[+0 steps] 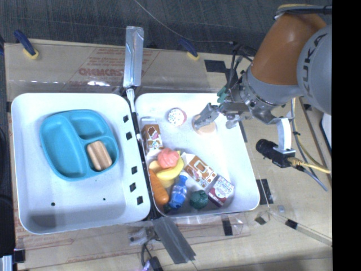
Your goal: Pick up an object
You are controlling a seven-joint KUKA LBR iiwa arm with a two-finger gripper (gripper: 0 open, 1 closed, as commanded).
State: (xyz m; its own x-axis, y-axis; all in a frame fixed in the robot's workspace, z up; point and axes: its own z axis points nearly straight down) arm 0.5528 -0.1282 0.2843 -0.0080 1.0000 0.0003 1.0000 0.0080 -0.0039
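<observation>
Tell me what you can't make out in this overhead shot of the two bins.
- Gripper: finger gap blurred in the camera view; grip on the peach-coloured object beneath it unclear.
- Small blue bottle: partly covered by the banana and carrot.
- Arm: cut off by the right edge.
- Snack packets: print too small to read.

A bright blue divided plate (73, 140) sits in the white left bin (34, 208), carrying a tan-brown bread roll (99, 154). The white right bin (237, 151) shows a pink-red ball (167, 158), a yellow banana (169, 174), an orange carrot (159, 189), a blue bottle (178, 193) and a dark green lump (198, 199). The arm (287, 44) is grey with an orange band.
</observation>
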